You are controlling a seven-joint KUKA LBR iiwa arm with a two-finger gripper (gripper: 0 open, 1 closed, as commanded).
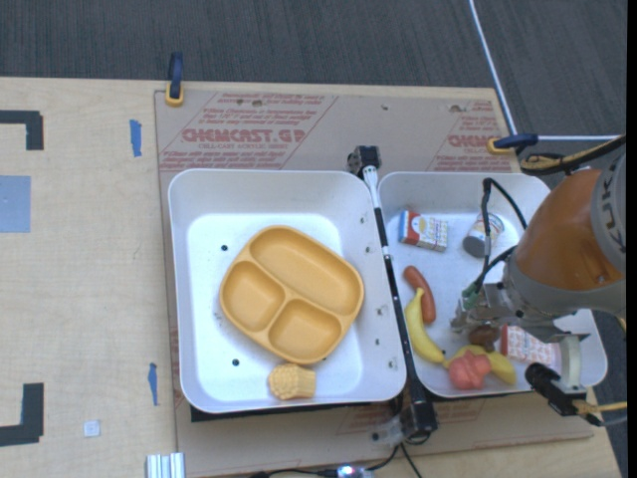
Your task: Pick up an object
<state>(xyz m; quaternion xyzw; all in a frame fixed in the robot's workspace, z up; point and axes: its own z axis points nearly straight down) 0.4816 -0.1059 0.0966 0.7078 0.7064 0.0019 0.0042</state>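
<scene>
gripper (476, 312) hangs low over the near middle of the right bin (453, 189), under the orange-banded wrist reaching in from the right; cannot tell its state, too small and dark to read. closest candidates to pick sit just left and just near of it. largest first: yellow divided plate (291, 292) well apart in the left bin (189, 267), out of the way. then banana (422, 332), just left of the claw, long axis running far-to-near and curling right at the near end. red sausage (420, 294) just beside it on the far side, lying almost parallel. pink lumpy toy (469, 369) near of the claw, touching the banana's tip. small carton (424, 230) farther off toward the far wall. likely obstacle: crowding, with banana, sausage and pink toy packed close, so a neighbour could get nudged or pinched along. corn-like piece (292, 380) in the left bin, irrelevant.
</scene>
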